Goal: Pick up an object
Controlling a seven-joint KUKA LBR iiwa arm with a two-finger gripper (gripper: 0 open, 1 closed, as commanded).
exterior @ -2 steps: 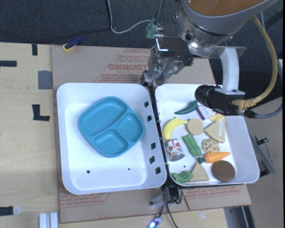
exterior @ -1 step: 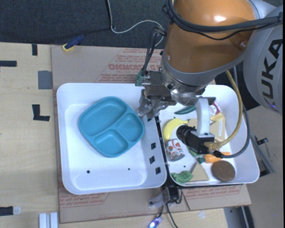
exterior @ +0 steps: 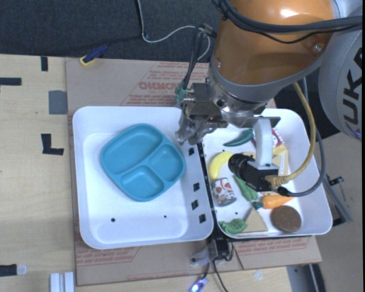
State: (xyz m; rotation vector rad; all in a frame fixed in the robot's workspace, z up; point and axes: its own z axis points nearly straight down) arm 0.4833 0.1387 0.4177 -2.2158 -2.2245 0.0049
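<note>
Objects crowd the right bin (exterior: 312, 207). My gripper (exterior: 190, 135) hangs over the wall between the two bins, toward their far end, and I cannot tell whether it is wide or narrow.

From the near rim back, that bin holds one green leaf (exterior: 234, 227), one pale wedge (exterior: 256, 221), one brown disc (exterior: 287, 219), one carrot (exterior: 274, 201), one small packet (exterior: 224, 191) with red print too small to read, one banana (exterior: 218, 163) and one dark green pepper (exterior: 238, 140), packed close together and partly hidden under my wrist. The left bin (exterior: 134, 222) holds one blue plate (exterior: 143, 161) with three wells, across the wall from the heap. Both bins sit on cardboard (exterior: 128, 84) whose red lettering I cannot read. The grey shell of my arm (exterior: 274, 35) shows the letters "UK".
</note>
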